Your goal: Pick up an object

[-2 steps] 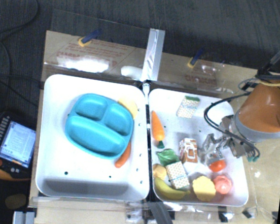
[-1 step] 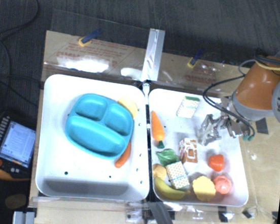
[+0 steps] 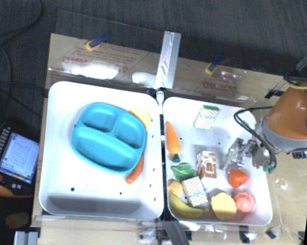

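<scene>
Two white bins sit side by side below me; the left bin (image 3: 49, 189) holds a blue divided tray (image 3: 109, 136), with a yellow piece (image 3: 141, 116) peeking out at its far right corner and an orange carrot-like piece (image 3: 134, 172) at its near right edge. The right bin (image 3: 211, 217) holds the clutter.

My claw (image 3: 243, 154) hangs low over the right side of that bin, just above and touching or nearly touching a red tomato (image 3: 237, 177). How wide I stand I cannot tell from here, and nothing shows gripped in me.

I judge the tomato the thing to take: it looks like a light, hollow plastic toy, smooth and round, so it may squirt sideways unless I close across its widest middle.

Counting the right bin: one carrot (image 3: 172, 139) at the far left, two small green-and-white cartons, one far (image 3: 206, 117) and one near (image 3: 195, 191), one orange-and-white box (image 3: 208, 164) in the middle, one green leafy piece (image 3: 183, 170), one banana (image 3: 184, 208) along the near wall, one yellow fruit (image 3: 223, 205), and one pinkish-red fruit (image 3: 244, 201) near right, just beside the tomato. The box and that pinkish fruit crowd my approach, so I would come straight down.
</scene>
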Tool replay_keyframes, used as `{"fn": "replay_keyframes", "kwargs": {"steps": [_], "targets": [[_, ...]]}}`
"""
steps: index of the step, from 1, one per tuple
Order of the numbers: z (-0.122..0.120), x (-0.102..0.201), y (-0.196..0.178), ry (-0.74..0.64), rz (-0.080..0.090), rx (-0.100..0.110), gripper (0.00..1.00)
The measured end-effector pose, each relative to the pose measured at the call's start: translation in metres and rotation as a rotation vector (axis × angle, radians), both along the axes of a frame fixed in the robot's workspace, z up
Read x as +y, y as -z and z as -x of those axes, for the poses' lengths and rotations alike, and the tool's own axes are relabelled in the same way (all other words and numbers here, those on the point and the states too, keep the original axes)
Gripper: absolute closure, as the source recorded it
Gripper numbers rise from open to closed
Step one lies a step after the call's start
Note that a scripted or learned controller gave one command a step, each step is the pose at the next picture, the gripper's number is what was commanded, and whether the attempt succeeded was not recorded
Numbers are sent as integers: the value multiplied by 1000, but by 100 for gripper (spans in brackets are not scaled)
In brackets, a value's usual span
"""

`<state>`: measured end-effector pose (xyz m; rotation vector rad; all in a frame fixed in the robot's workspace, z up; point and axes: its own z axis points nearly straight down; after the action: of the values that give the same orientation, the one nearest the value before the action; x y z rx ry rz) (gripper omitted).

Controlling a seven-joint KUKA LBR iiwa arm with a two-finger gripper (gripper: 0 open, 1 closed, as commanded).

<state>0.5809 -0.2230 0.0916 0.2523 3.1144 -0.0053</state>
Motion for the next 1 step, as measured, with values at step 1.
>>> {"fn": "replay_keyframes", "kwargs": {"steps": [1], "targets": [[52,37,-1,617,-7,-10,100]]}}
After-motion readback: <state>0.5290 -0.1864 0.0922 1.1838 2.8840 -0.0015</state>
